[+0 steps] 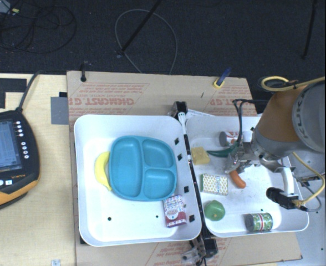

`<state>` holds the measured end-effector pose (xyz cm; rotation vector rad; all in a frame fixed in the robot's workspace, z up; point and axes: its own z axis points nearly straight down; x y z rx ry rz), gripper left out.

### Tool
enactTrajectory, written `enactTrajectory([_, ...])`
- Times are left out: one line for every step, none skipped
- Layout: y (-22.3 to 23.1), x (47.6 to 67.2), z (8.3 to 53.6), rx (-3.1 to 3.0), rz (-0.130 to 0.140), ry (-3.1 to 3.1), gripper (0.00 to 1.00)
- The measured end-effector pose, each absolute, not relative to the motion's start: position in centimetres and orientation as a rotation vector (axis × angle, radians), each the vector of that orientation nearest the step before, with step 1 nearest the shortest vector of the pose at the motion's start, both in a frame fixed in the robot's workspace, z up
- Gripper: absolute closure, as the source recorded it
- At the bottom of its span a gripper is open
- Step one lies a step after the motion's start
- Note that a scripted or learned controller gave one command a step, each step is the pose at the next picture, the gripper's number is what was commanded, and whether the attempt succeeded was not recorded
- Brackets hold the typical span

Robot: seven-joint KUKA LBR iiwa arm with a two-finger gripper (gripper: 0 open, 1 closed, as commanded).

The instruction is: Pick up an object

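My gripper (238, 163) is low over the middle of the right bin (296, 224), at the end of the grey arm with its orange band. A small orange carrot-like piece (238, 180) lies just below it, touching or nearly touching the gripper tip. A dark green flat piece (220, 153) lies just left of the gripper. Also in this bin are a yellow block (200, 157), a patterned pale block (214, 184), a green apple (214, 210), a green can (259, 221) on its side and a red-and-white item (230, 136) at the back.
The left bin (91, 204) holds a blue divided plate (142, 168), with a yellow banana-shaped thing (101, 170) under its left edge and a small red carton (175, 211) at the front right. A tablet controller (5, 154) sits on the bench at far left.
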<state>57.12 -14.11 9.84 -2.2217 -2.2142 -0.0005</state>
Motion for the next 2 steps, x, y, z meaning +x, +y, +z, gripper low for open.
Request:
enactTrajectory([-9.3,64.7,9.3,-2.215,-0.005,-2.229,1.00])
enactTrajectory([-2.4,61.2,19.4,-2.216,-0.010,-2.229,1.00])
